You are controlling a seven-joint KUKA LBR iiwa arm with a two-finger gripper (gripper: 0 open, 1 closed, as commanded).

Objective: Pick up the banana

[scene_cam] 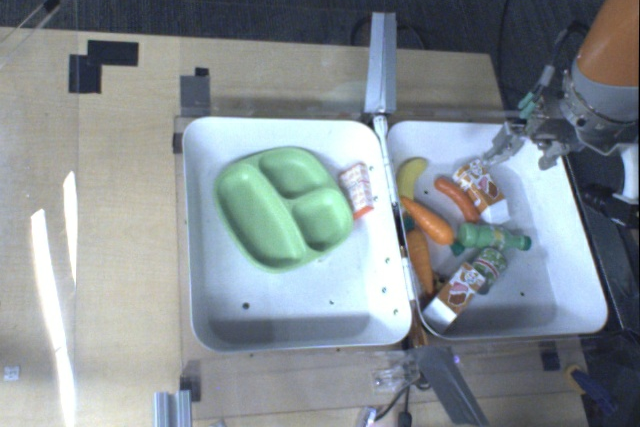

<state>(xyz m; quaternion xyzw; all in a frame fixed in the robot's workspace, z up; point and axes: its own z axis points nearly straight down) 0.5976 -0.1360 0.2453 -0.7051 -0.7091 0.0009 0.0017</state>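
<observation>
The banana [412, 175] is a short yellow piece lying in the right bin [570, 255], close to its left wall near the back. My gripper [523, 150] hangs over the back right part of that bin, well to the right of the banana. Its fingers [498, 148] are spread open with nothing between them. The grey wrist with its orange band [612, 45] rises at the right edge of the view.
Beside the banana lie an orange carrot [426, 221], a second orange piece [420, 260], a sausage packet [475, 191], a green bottle [492, 237] and a labelled bottle [466, 286]. The left bin [210, 305] holds a green divided plate [285, 205] and a small packet [357, 190].
</observation>
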